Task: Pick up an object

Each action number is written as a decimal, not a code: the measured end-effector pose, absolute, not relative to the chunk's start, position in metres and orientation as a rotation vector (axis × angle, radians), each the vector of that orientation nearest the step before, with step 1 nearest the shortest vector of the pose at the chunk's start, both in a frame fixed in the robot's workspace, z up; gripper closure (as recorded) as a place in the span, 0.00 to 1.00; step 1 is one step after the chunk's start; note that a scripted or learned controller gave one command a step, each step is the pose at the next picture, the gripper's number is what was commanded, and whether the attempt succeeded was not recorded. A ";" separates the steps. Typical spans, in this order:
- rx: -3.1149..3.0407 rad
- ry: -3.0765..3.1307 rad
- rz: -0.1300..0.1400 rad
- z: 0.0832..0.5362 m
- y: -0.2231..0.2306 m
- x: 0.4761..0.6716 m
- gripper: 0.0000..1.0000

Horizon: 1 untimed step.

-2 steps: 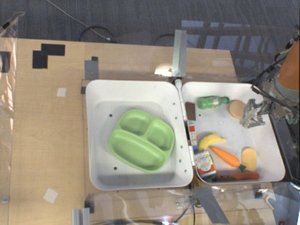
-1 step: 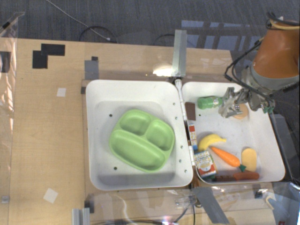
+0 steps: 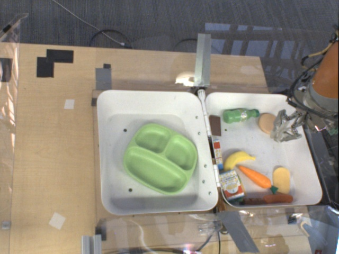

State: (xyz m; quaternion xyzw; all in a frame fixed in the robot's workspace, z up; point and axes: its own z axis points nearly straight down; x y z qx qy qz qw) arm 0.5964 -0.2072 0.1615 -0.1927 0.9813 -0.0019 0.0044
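Pale wooden bench point(image 3: 47, 157) against dark grey carpeted floor point(image 3: 159, 9)

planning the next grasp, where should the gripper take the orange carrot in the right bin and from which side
Probably best at the thick middle of the orange toy carrot, coming straight down from above. It lies flat on the floor of the right white bin, slanting from upper left to its green top at lower right, so the gripper should close across its narrow width. A yellow banana lies close to its tip, so stay off that end.

Green plate point(image 3: 160, 157), yellow banana point(image 3: 238, 159), orange carrot point(image 3: 254, 177), white bins point(image 3: 148, 102).
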 end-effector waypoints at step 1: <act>-0.583 3.070 -0.001 0.218 -0.105 0.591 1.00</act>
